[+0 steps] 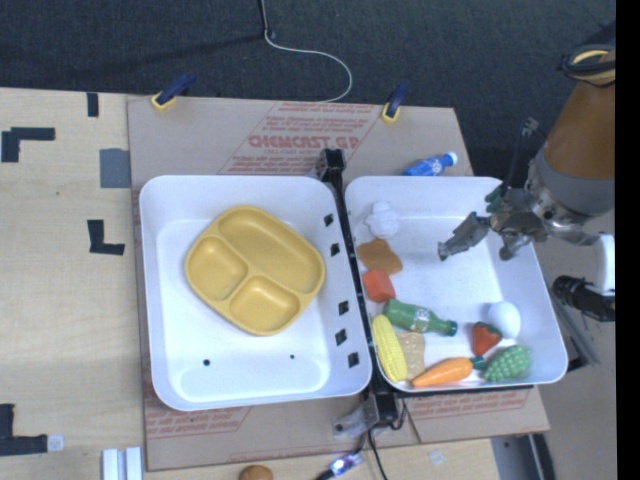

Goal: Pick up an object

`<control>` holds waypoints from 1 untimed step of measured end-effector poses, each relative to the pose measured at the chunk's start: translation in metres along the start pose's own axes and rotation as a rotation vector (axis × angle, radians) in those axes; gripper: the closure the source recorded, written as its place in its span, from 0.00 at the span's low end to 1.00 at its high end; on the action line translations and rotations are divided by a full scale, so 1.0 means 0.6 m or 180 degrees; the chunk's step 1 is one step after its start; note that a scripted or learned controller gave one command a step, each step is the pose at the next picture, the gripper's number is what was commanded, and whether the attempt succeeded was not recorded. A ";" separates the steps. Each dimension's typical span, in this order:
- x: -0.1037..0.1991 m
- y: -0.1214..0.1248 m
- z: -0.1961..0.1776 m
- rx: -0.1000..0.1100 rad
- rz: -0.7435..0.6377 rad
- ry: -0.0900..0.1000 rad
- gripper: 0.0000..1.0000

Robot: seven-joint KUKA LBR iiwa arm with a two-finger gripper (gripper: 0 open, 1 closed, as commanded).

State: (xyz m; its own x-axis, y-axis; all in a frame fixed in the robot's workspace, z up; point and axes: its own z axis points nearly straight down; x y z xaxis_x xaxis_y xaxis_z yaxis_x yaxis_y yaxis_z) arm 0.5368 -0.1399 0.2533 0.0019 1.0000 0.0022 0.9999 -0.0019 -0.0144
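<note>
In the right bin, toward 3 o'clock of the view: the pincer [480, 236] hung over bare white floor, with nothing between its fingers.

Pincer state: its two dark fingers [458, 244] were spread wide apart, and it held nothing.

Toys: they lay in a heap along the 6 o'clock side of the right bin [455, 190], well apart from the pincer.

Likely thing to pick: the green bottle [418, 318], lying flat at about 7 o'clock from the pincer.

Bottle's long line: it ran from 9 o'clock to 3 o'clock, tipped a little down at the 3 o'clock end.

Bottle's pointing: I think the thin neck pointed to 3 o'clock, but it was small and hard to tell.

Neighbours: the yellow corn [389, 349] lay just beside the bottle at 7 o'clock, the orange carrot [442, 372] near at 5 o'clock, and the white egg [504, 318] at 3 o'clock.

What could go wrong: the pincer could close on air, because no toy was under it.

Another worry: the bottle was round and could roll away if the fingers came down along its long line and not across it.

One more worry: the toys were crowded, so a finger could bump the corn or carrot and push things about.

Left bin: the yellow plate [255, 268] sat there by itself.
</note>
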 end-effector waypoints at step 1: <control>0.000 0.004 -0.011 -0.0040 -0.0009 -0.0006 0.00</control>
State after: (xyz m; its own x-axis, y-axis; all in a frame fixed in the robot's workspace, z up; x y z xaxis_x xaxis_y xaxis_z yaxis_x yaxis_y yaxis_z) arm 0.5390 -0.1398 0.2600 -0.0010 1.0000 0.0003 1.0000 0.0010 -0.0020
